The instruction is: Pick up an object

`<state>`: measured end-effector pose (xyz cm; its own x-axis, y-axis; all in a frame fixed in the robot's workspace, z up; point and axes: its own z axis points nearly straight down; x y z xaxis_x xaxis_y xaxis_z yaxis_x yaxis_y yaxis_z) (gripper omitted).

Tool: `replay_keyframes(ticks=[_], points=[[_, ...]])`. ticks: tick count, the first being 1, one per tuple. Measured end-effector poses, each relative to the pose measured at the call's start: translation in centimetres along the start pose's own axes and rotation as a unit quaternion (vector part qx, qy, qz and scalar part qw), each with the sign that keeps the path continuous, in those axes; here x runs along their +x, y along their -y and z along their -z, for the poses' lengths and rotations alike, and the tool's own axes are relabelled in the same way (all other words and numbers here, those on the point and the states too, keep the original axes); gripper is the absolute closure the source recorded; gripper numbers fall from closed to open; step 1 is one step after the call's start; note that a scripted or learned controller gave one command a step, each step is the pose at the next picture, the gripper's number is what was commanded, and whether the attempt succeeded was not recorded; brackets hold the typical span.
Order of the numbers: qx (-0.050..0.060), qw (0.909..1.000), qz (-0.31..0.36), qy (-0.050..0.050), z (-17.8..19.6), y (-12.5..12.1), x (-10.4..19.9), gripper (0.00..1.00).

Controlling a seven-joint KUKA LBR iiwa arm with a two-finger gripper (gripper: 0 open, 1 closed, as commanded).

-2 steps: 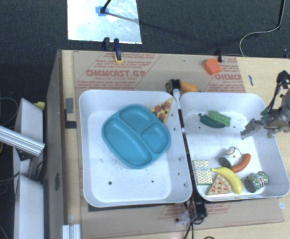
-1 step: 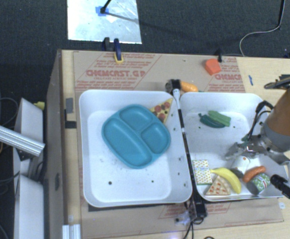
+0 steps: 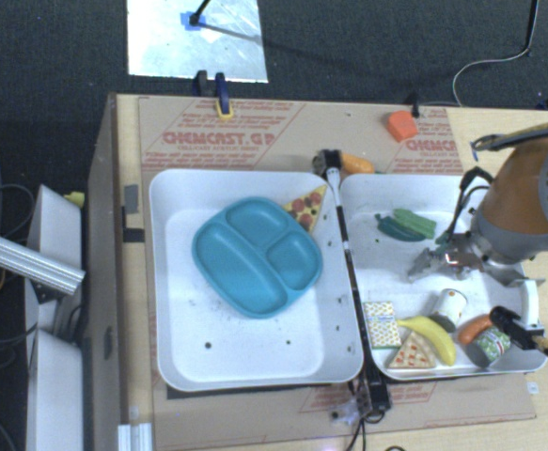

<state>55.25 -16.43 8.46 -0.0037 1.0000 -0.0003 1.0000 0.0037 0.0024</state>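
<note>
While no object has left the right bin (image 3: 537, 360) yet, you can see that the pick is only at its approach stage. Your candidates all lie in that bin: a green toy vegetable (image 3: 405, 225) toward the far side, and along the near edge a white cup (image 3: 451, 303), a banana (image 3: 430, 334), a pizza slice (image 3: 412, 353), a small patterned card (image 3: 381, 323), an orange-red piece (image 3: 474, 327) and a small can (image 3: 491, 345). The gripper (image 3: 435, 262) hangs over bare bin floor between the green vegetable and the white cup, close to the cup but not touching it as far as you can judge. Its fingers look spread apart, with nothing between them, so it is released and holds no object. Everything is still to do: close on one item, then lift it. To the left, the other bin (image 3: 175, 280) carries a blue divided plate (image 3: 256, 255), with a second pizza slice (image 3: 307, 207) just beside its far corner. On the tabletop (image 3: 255, 139) behind the bins sit an orange block (image 3: 401, 125) and a small orange object (image 3: 355, 165).
</note>
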Motion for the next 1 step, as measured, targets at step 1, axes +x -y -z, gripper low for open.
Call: replay_keyframes(ticks=[1], points=[[-0.001, 1.0, 0.001, 0.0, 0.03, -8.22, 4.41, 0.0]])
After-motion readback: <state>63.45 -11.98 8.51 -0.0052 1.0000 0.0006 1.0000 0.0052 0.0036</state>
